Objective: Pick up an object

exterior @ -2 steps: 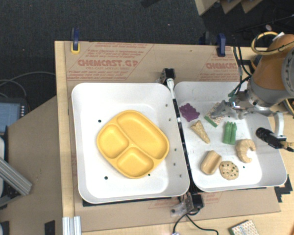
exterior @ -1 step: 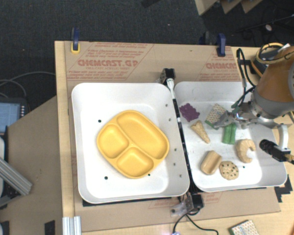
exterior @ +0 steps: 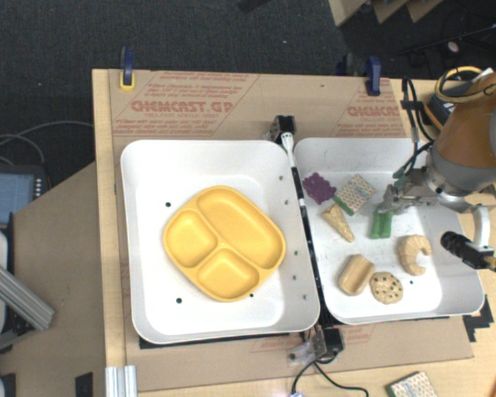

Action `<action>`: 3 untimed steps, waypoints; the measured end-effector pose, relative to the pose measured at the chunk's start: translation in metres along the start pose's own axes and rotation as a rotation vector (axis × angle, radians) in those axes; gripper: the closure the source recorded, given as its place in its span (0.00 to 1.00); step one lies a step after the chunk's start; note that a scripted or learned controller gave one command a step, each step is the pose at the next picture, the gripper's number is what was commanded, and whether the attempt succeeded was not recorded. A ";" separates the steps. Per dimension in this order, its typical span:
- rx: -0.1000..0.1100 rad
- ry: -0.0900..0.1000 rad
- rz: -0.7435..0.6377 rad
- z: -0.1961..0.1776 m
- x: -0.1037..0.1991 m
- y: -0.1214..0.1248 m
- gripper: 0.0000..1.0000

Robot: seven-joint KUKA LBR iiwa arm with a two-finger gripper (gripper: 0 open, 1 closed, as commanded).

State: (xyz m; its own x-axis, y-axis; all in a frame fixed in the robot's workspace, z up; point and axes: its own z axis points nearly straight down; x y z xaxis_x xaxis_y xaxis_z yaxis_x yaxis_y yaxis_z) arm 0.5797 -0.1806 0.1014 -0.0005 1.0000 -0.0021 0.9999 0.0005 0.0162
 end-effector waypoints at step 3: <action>0.016 0.003 0.001 0.006 0.000 -0.013 1.00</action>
State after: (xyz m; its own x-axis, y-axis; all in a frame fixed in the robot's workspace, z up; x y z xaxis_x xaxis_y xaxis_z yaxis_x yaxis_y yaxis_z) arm 0.5666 -0.1803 0.0952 0.0007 1.0000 0.0008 1.0000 -0.0007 0.0004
